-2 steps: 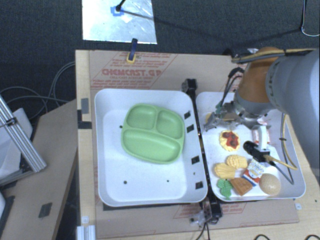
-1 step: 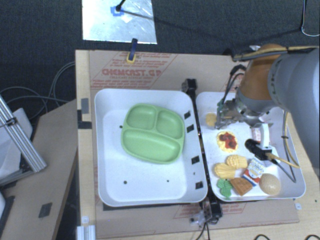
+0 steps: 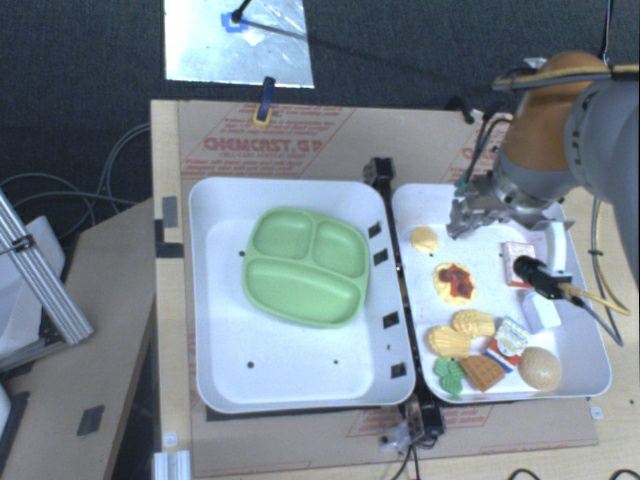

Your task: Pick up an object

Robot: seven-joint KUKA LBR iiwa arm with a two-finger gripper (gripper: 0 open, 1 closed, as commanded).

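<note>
My gripper [image 3: 463,224] hangs over the back part of the right bin [image 3: 598,376], with nothing visibly in it. A small pale yellow piece [image 3: 425,238] lies just to its front left. A round yellow piece with a red top [image 3: 455,280] sits a little nearer the front. At the bin's front lie a ridged yellow piece [image 3: 474,322], a plain yellow piece [image 3: 449,343], a green piece [image 3: 449,375], a brown cracker [image 3: 484,372], a small red, white and blue carton [image 3: 508,338] and a beige ball [image 3: 540,367].
The left bin [image 3: 215,268] holds a green divided plate [image 3: 305,266]. A red and white packet [image 3: 517,261] lies on the right side of the right bin. The grey arm [image 3: 600,138] reaches in from the right above that bin.
</note>
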